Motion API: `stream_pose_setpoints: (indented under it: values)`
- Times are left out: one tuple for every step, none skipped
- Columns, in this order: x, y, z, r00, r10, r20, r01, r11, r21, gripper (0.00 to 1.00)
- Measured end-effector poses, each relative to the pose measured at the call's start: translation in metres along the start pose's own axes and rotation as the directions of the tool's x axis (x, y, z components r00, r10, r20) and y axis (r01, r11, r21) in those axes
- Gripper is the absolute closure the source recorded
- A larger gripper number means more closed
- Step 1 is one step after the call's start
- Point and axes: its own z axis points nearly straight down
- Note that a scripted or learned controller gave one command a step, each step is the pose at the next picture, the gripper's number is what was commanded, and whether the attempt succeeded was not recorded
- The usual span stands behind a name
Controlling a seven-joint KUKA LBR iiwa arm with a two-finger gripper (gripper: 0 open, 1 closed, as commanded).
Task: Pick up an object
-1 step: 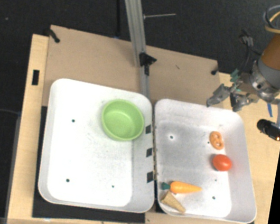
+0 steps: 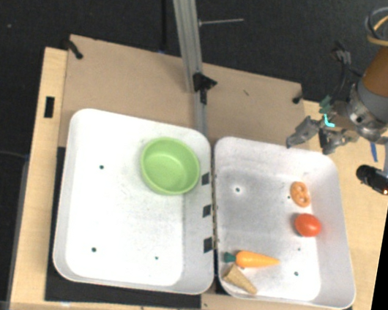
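My gripper [image 2: 314, 138] hangs over the far right corner of the right bin [image 2: 265, 172], fingers spread open with nothing between them. In that bin lie a small orange round item [image 2: 300, 194], a red tomato [image 2: 307, 225] just in front of it, an orange carrot [image 2: 257, 260] near the front edge, and a tan wedge-shaped piece [image 2: 240, 279] in the front left corner. All of them lie well in front of the gripper, apart from it.
The left bin [image 2: 92, 229] holds a green bowl [image 2: 169, 166] near its far right corner. A slanted metal pole [image 2: 189, 35] rises behind the bins. Brown board surrounds the bins; the arm's orange band [image 2: 387, 69] shows at the right.
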Motion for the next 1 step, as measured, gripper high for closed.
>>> stream_pose_setpoints:
  values:
    - [0.0072,0.0050,0.0547,1.000,0.000,-0.001,0.000,1.000,0.003,0.00]
